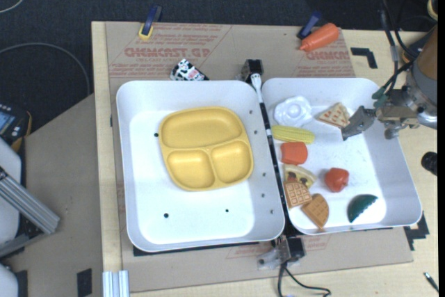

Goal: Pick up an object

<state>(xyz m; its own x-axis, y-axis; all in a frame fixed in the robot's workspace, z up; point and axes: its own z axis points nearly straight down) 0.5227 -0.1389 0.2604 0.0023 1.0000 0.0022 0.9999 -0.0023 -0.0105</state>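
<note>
Object candidates all lie in the right bin (400,170), and none is lifted, so the whole pick is left to do.

Nearest the camera are a dark green piece (362,206) and a brown cookie (316,210), with a waffle (297,191) just at 10 o'clock of the cookie. Farther back sits a red tomato (336,179), then a red block (294,152) and a corn cob (293,133) along the bin's left wall. Beyond those lie a toast wedge (335,115) and a white egg (293,110).

The fingers (368,130) look apart, two dark prongs with bare bin floor between them and nothing clamped. They hang over the far right part of that bin. I judge the toast wedge to be the likeliest target: it lies just at 10 o'clock of the left prong, near it but outside the gap, not between the prongs. The tomato lies at 7 o'clock of the fingers, well apart.

To go on, the arm would need to shift toward 10 o'clock, straddle the wedge, descend and close.

The left bin (132,170) holds a yellow tray (206,147); an orange carrot (320,37) rests on the counter (111,115) at the far side.
</note>
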